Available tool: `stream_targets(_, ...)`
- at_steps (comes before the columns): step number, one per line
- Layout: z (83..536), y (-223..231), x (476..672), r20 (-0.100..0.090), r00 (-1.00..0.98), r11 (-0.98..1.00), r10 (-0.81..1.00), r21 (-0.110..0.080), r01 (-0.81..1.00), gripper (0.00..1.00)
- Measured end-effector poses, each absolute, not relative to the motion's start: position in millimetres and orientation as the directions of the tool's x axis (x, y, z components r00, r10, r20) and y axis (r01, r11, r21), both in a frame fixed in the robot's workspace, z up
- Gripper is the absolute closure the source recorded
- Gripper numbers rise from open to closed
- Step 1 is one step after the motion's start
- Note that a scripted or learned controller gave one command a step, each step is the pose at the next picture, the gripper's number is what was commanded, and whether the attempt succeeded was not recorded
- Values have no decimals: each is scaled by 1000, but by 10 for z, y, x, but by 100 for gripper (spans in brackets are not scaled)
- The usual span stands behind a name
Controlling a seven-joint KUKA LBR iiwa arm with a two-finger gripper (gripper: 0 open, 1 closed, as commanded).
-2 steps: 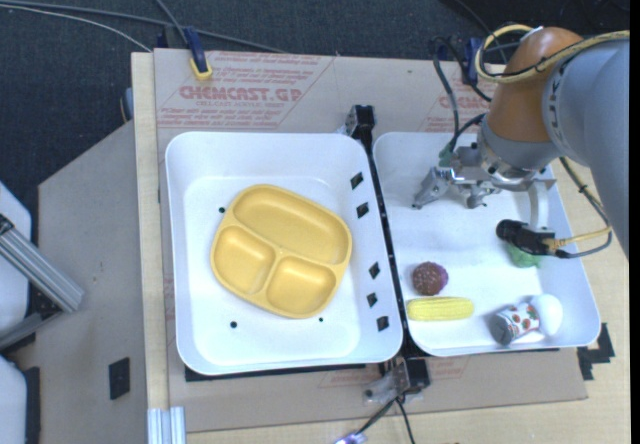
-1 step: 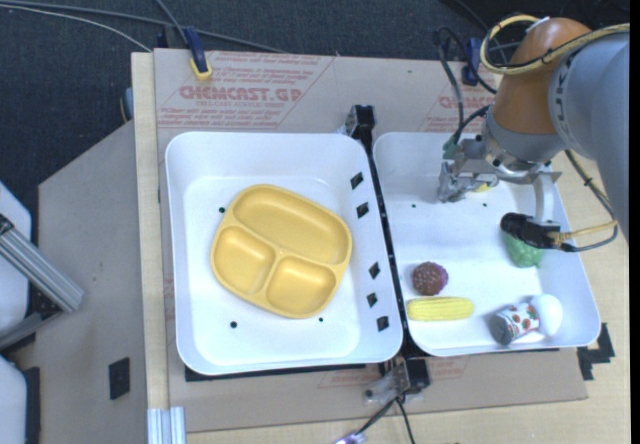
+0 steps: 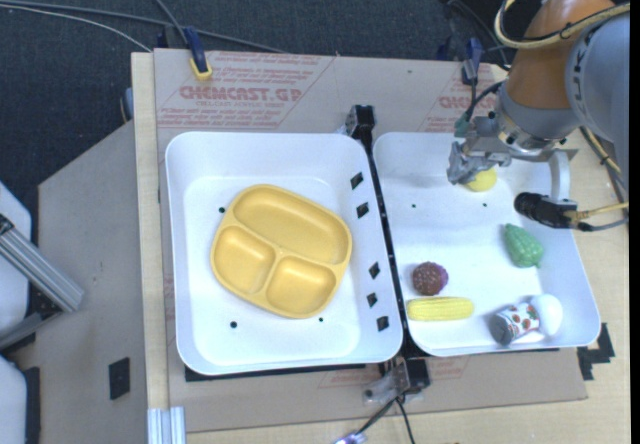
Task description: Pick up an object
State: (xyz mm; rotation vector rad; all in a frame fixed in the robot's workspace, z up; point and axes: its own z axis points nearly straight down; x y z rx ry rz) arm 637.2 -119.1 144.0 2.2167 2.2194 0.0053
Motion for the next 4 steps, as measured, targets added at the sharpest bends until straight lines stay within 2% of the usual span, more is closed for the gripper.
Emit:
stream_targets(2,2154,-1190,6358,0,-1,1,1000,4,1000,100)
stream_targets(3,2079,-614,6305,3,-6,6,1000,-3,1000,100)
stream_targets(4,2223,-93,6269,2,-6,6,1000,1,1000,100)
